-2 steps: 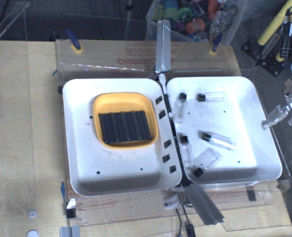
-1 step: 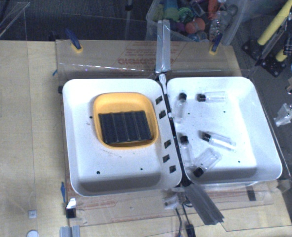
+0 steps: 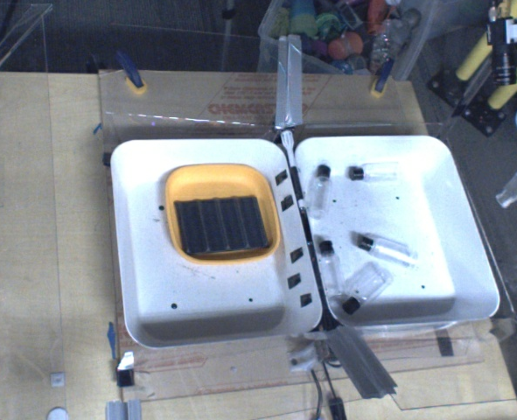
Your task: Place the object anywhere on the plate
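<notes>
A yellow, square-ish plate (image 3: 217,178) with rounded corners lies in the left white bin (image 3: 144,304), a little back of the middle. A flat black ribbed slab (image 3: 221,224) rests on the plate and covers most of its front half. In the right white bin (image 3: 442,234) lie several clear plastic vials with black caps. One vial (image 3: 372,173) is at the back, another (image 3: 318,187) lies near the divider, and a third (image 3: 383,248) sits in the middle.
Two more clear vials (image 3: 363,285) lie at the right bin's front left corner by the divider (image 3: 295,234). A clear tub of coloured toys (image 3: 345,11) stands behind the bins. Blue clamps (image 3: 133,75) hold the bench sheet.
</notes>
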